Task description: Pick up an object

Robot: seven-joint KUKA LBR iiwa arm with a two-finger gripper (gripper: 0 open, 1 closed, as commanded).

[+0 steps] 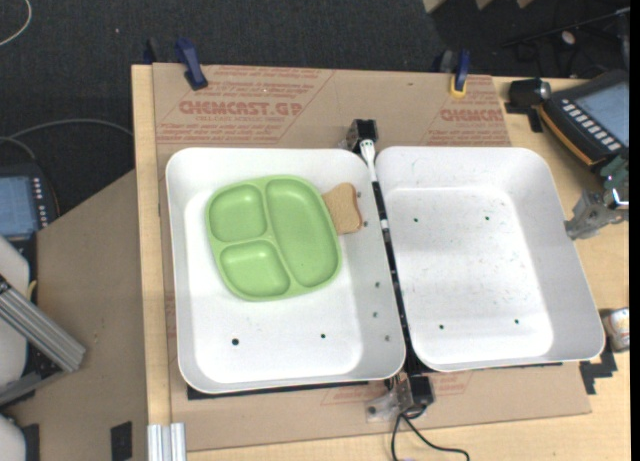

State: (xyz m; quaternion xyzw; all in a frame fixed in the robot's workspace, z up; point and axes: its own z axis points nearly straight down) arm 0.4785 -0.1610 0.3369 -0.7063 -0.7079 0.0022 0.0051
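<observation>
A green plate (272,239) with three compartments lies flat in the left bin (200,349), toward its upper half. Touching the plate's upper right rim is a small tan block (344,208), tilted a little, lying between the plate and the bin's right wall. The right bin (560,329) sits just beside the left one, their rims meeting along a dark seam down the middle; its floor shows only scattered dark specks. Both bins rest on a cardboard sheet (250,99) printed with red lettering, clamped to the bench (90,249) at the top by a blue clip (190,64) and another blue and yellow one (460,73). The end effector (598,209) shows as a grey metal part at the far right, beside the right bin's outer rim and well apart from the plate and block; I cannot tell how it stands or whether it has hold of anything.
</observation>
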